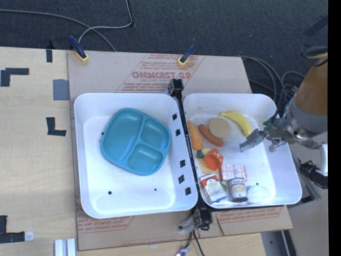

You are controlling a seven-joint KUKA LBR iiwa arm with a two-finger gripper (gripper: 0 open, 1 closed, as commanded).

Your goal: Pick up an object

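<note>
The right bin [277,167] holds several toy foods: a yellow banana [238,121], a round tan bun [219,127], a brown sausage [211,135], an orange carrot [195,135], a red-orange piece [213,159], a pink and white carton [233,171], a small can [237,190], a printed packet [213,188] and a white lump [258,193]. My gripper [262,143] hangs over the right side of this bin, to the right of the banana and apart from it. Its fingers [249,142] are spread open with nothing between them.
The left bin [90,159] contains a blue divided plate [136,141]. Both bins rest on a cardboard sheet [154,73] held by clamps at the back. Cables run behind and to the right of the bins.
</note>
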